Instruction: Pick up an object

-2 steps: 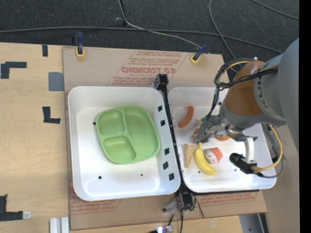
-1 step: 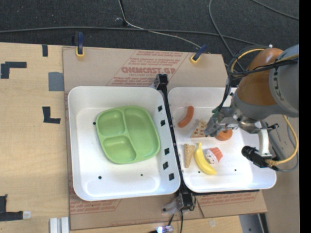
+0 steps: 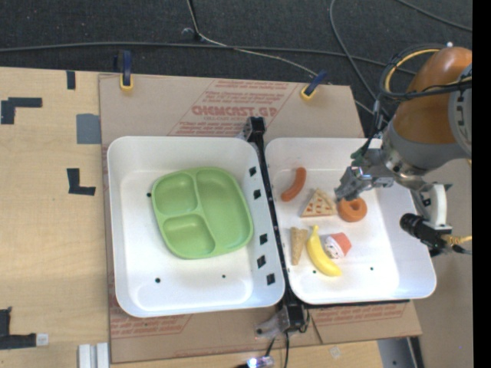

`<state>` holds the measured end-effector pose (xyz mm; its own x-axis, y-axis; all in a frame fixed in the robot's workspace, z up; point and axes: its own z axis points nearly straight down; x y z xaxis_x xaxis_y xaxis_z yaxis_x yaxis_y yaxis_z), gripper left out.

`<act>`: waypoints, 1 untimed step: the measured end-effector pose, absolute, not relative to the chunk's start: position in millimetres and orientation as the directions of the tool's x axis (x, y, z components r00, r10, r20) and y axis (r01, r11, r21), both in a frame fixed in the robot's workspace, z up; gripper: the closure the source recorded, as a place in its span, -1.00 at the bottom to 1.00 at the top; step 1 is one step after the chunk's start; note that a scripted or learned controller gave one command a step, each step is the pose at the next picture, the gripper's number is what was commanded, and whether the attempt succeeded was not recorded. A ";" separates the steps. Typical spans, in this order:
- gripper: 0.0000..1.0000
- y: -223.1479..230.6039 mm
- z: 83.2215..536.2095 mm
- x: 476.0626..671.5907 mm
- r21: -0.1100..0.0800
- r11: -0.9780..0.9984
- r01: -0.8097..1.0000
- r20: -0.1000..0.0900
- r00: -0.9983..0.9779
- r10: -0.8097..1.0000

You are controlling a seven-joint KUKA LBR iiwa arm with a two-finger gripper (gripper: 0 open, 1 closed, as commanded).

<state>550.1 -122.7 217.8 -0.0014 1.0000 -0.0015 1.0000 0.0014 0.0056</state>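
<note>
Plywood worktop point(image 3: 46, 205) with a cardboard sheet point(image 3: 230, 106) clamped on it carries my two white bins side by side. Farthest left, the left bin point(image 3: 130, 282) holds a green divided plate point(image 3: 201, 211), lying flat and well apart from anything I might lift. Across the divider, the right bin point(image 3: 399, 282) has the toys scattered loosely, which leaves room to come down among them: a red sausage point(image 3: 294, 183) near the divider, a pizza wedge point(image 3: 317, 205) beside it, below them a cone point(image 3: 297, 244), a yellow banana point(image 3: 323, 255) and a red-and-white piece point(image 3: 337, 244) touching it. At the right sits an orange doughnut point(image 3: 353, 210), my likely target. My hand point(image 3: 351, 184) hangs just above its far edge; I cannot tell how far it is spread, and I see nothing gripped.
</note>
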 end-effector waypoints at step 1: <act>1.00 -122.4 218.1 550.3 -0.001 0.001 1.000 0.000 -0.001 1.000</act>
